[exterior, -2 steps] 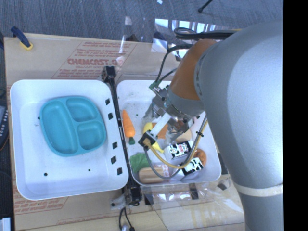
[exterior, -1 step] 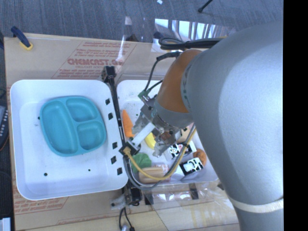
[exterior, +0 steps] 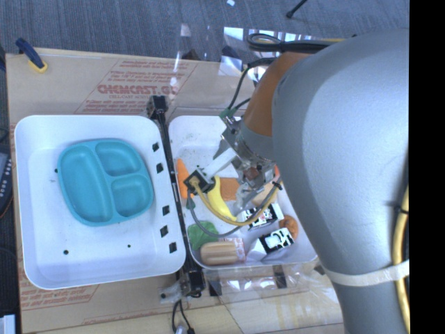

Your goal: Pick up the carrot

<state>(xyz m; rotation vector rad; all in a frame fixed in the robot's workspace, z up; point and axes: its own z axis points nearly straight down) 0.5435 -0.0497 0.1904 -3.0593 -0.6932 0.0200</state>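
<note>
The end effector point(exterior: 252, 186) hangs over the curved yellow banana point(exterior: 221, 199); its finger state cannot be determined. The slender orange carrot point(exterior: 182, 174) lies left of the banana.

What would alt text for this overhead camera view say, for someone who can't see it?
A grey robot arm reaches from the right over the right white bin, its gripper above a banana beside an orange carrot. The left white bin holds a blue divided tray.
</note>
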